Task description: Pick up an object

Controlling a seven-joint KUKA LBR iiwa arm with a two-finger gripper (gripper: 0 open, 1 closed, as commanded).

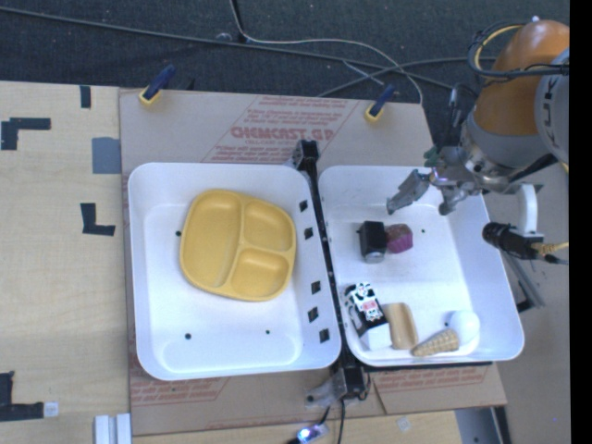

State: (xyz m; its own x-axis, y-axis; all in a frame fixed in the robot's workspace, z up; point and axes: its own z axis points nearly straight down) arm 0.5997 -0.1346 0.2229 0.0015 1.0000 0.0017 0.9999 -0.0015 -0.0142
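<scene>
My gripper (426,197) hangs over the back of the right bin (481,276), its two fingers spread open with nothing between them. Just below and left of it lie a black cylinder (372,240) and a purple-pink lump (400,239), side by side and touching. Along the bin's front edge sit a black-and-white toy (364,304), a tan block (401,326), an ice-cream cone (437,343) and a small white round piece (463,323).
The left bin (153,276) holds a yellow divided plate (238,244). A black divider with clips (319,248) runs between the bins. Cables cross the dark floor behind the bench, and yellow clamps (157,83) hold the cardboard base.
</scene>
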